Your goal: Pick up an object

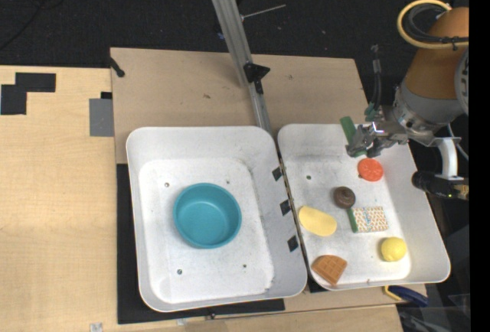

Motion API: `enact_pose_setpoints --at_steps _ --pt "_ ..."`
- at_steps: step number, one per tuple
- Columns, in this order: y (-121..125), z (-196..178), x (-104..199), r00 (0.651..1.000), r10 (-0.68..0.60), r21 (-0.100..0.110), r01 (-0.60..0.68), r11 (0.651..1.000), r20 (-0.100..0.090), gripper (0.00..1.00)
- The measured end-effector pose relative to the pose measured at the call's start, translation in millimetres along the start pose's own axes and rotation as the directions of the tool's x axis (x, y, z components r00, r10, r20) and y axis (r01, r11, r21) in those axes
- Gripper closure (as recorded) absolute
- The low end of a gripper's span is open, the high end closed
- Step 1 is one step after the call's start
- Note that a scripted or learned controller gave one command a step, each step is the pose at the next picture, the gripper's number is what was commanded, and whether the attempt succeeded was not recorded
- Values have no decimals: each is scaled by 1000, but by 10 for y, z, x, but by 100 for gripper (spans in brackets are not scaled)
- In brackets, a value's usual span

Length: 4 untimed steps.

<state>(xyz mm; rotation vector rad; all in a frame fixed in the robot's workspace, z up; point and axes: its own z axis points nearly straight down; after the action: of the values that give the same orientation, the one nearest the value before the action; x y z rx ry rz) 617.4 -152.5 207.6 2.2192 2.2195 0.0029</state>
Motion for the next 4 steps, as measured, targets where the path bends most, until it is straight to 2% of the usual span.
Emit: enact_pose_setpoints --at_steps 3,4 --pt "-338 -126 1345 1000 -3 4 3 1000 -2 100" --pt "-605 -224 1736 1000 -2 4 2 1000 -1 100"
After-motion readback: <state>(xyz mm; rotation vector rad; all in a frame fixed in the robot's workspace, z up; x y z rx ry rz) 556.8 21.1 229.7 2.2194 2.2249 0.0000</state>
